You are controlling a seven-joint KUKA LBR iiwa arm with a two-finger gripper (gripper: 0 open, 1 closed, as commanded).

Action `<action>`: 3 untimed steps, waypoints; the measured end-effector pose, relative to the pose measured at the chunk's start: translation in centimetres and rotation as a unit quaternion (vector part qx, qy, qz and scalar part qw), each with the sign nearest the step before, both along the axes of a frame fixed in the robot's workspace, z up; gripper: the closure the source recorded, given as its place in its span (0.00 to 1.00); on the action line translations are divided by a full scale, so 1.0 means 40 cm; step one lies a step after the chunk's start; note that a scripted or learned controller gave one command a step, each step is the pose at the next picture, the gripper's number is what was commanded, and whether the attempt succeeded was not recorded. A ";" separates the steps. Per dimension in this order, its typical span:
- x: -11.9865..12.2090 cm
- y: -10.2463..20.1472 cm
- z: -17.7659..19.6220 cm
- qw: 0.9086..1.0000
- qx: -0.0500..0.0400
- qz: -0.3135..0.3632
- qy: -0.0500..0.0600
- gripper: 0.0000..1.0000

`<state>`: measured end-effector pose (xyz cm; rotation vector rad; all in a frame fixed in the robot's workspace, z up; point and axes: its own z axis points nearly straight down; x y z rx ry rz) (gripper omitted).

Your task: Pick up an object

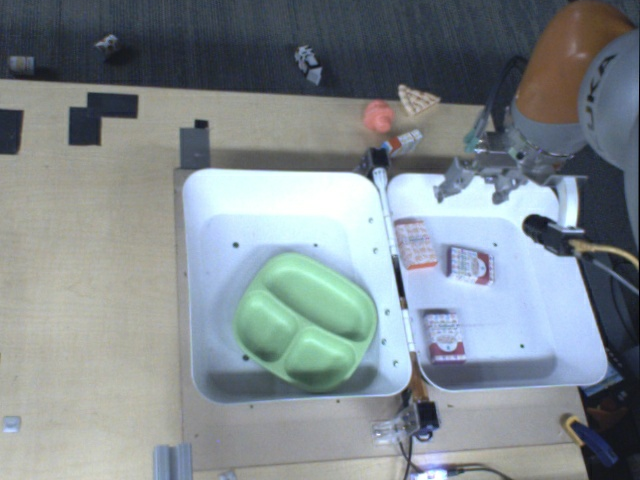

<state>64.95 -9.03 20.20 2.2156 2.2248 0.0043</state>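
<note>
A pale wooden bench (90, 268) carries two shallow white bins side by side, with dark carpet beyond its far edge and a few strays there — a pinkish ball (378, 117) and a wedge-shaped toy (418, 99). The left bin (210, 208) holds a green divided plate (305, 319), smooth moulded plastic with three rounded wells, lying tilted against the bin floor. The right bin (570, 308) holds three small flat packets: an orange-and-white one (414, 244) close to the dividing wall, a red-and-white one (469, 265) near the middle, and another red one (443, 336) toward the near side. The gripper (481, 182) hangs over the far rim of the right bin, its fingers spread and grasping nothing. Any of the packets could serve as the object, and all lie flat on the slick plastic, so the likely failure is fingers closing over a thin edge and skating off, or nudging a packet aside. The orange packet sits so near the wall that a finger could strike the rim — the middle one looks the safer choice.
</note>
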 end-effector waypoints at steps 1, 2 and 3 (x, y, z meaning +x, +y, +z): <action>-0.052 -0.064 -0.281 1.000 -0.002 -0.002 -0.004 0.00; -0.051 -0.059 -0.259 1.000 -0.001 -0.001 -0.004 1.00; -0.052 -0.059 -0.259 1.000 -0.001 -0.001 -0.004 0.00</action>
